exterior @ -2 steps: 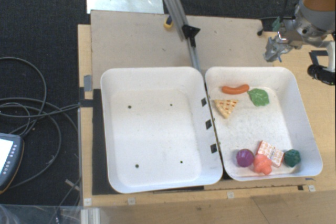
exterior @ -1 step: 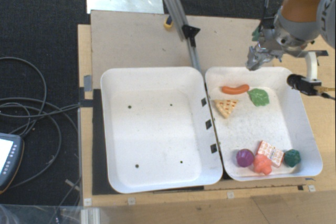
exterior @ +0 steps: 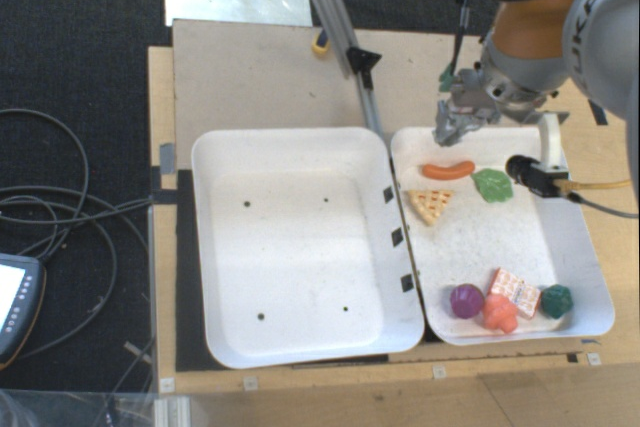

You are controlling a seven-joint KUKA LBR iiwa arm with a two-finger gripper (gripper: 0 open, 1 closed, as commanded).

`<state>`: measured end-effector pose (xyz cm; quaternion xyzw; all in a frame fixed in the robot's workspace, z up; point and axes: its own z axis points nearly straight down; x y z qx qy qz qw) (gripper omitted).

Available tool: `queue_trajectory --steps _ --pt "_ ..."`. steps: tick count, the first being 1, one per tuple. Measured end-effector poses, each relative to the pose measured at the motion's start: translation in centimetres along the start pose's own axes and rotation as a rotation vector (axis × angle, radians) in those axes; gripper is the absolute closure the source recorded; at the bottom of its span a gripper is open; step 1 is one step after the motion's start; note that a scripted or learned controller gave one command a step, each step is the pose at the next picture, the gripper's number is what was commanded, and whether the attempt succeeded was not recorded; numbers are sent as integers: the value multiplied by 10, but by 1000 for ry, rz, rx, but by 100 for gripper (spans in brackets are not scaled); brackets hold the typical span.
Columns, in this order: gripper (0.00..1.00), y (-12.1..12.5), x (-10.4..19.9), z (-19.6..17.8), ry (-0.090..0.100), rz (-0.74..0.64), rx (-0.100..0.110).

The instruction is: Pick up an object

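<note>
At the far left a handheld screen unit point(exterior: 14, 303) lies on the dark floor, with loose black cables point(exterior: 70, 210) looping beside it. On the bench point(exterior: 250, 75) the left bin point(exterior: 290, 245) is a shallow white tray with four small dark dots on its floor. A grey pole point(exterior: 330, 0) slants down from the top of the view and ends near the gap between the two bins, at their far edge.

The right bin point(exterior: 490, 245) sits just beside the left one and holds everything available for picking. A tan waffle-patterned wedge point(exterior: 430, 206) lies nearest the shared edge. Just beyond it, toward the far rim, is an orange sausage point(exterior: 447, 170). A purple ball point(exterior: 466, 301) rests near the front rim. A light green leafy piece point(exterior: 492, 185) lies just right of the sausage. At the front an orange-red lump point(exterior: 500, 315) touches both the purple ball and a red-and-white block point(exterior: 515, 290), and a dark green piece point(exterior: 556, 300) sits near the block's right end.

The jaws hang over the right bin's far left corner, above the sausage and apart from it. Whether they are open or closed cannot be told from this angle, and nothing is seen between them. The arm point(exterior: 560, 5), grey with its orange band, reaches in from the right.
</note>
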<state>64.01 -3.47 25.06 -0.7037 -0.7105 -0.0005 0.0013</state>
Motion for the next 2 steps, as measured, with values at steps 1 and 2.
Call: queue_trajectory --steps 1,2 --pt "100 -25 58 5 0 -1 1" --pt "100 -43 102 1 0 0 0"
